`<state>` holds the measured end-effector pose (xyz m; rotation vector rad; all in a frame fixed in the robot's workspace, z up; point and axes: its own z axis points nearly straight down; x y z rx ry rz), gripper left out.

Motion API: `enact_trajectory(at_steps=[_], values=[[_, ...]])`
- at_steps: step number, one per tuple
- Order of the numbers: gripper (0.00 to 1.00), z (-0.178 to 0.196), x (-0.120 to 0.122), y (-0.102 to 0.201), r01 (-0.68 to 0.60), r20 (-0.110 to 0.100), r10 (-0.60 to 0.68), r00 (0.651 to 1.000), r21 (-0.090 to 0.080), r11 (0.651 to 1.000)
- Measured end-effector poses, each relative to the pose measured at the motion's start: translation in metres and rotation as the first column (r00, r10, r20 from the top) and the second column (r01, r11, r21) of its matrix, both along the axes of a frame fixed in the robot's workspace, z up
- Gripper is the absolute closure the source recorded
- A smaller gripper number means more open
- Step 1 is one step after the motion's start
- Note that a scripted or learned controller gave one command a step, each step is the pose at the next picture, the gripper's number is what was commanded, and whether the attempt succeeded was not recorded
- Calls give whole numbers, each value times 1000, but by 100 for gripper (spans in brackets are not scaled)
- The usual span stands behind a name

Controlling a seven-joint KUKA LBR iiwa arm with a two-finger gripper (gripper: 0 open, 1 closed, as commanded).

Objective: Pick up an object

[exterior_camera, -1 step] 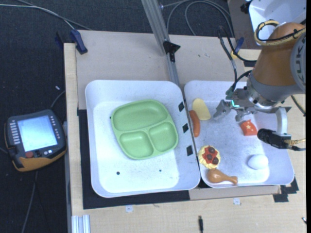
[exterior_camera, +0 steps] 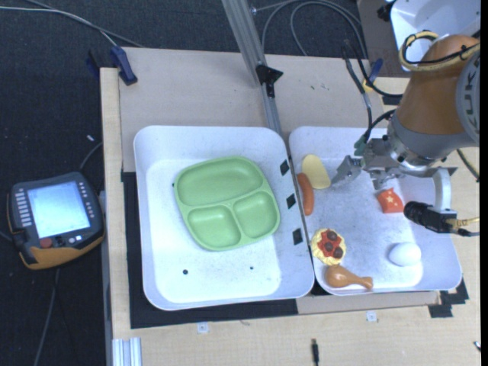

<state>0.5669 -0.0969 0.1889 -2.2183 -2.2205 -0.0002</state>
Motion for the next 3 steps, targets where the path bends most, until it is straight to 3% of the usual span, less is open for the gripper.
enact_trajectory(at_steps=[2,3], values=[[0,-102,-8,-7,1,-5,-1,1000,0,1000],[100,-88,-6,-7,1,3,-1,1000,0,1000]])
